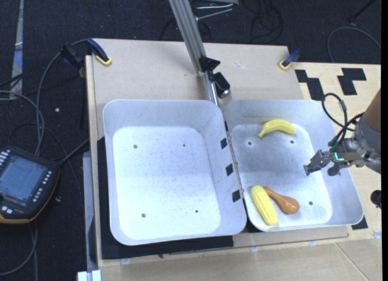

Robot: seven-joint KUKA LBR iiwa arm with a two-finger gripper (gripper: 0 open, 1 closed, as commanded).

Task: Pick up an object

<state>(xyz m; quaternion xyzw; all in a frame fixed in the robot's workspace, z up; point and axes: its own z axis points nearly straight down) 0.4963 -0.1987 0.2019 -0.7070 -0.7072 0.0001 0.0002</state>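
Note:
The right bin (315, 119) holds three objects. A yellow banana (277, 128) lies near its far wall. A yellow corn cob (264, 204) rests by the front left corner, with an orange-brown drumstick-shaped toy (284, 201) touching its right side. My gripper (322, 166) hangs over the bin's right side, to the right of all three and apart from them. Its fingers stand open with nothing between them.
The left bin (121, 116) adjoins the right one along a shared middle rim. A slanted metal pole (188, 22) rises from behind the bins. Yellow clamps (103, 60) sit at the bench's far corners. A pendant (21, 183) lies on the floor at left.

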